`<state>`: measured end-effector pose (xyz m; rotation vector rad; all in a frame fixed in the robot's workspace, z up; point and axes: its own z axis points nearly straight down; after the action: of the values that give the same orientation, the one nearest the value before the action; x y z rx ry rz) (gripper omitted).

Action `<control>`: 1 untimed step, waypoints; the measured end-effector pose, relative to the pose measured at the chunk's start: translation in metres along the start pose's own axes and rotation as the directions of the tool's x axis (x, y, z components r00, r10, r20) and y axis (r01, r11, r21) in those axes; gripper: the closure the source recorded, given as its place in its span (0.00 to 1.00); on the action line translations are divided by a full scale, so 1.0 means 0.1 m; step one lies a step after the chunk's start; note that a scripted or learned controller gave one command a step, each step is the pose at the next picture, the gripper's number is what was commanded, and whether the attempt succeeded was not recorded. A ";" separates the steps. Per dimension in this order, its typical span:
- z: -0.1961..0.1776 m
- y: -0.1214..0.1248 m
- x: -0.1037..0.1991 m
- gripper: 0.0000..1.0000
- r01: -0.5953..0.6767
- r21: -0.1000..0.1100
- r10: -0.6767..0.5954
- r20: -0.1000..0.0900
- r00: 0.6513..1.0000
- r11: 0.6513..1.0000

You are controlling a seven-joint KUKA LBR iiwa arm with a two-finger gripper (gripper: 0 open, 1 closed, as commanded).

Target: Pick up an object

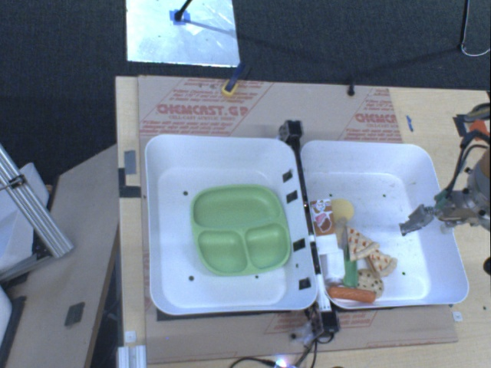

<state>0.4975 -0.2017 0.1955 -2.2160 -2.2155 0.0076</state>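
Clutter is our worry: toy food pieces [354,265] lie heaped against the right bin's [430,205] left wall, our pincer [414,221] hovers well right of them, finger state untellable, so it may graze the wall.

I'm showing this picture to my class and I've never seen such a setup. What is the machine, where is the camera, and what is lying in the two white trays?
The camera is fixed above a bench, looking down at a slant. A robot arm reaches in from the right; its gripper hangs over the right bin. The picture doesn't show it holding anything. Small toy foods, such as pizza slices and a carrot, are piled along that bin's left side. The left bin holds a green divided plate.
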 end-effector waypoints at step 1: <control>-0.05 0.03 0.00 0.00 0.003 -0.010 -0.003 0.003 1.000 1.000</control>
<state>0.5004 -0.2015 0.2005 -2.2190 -2.2257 -0.0007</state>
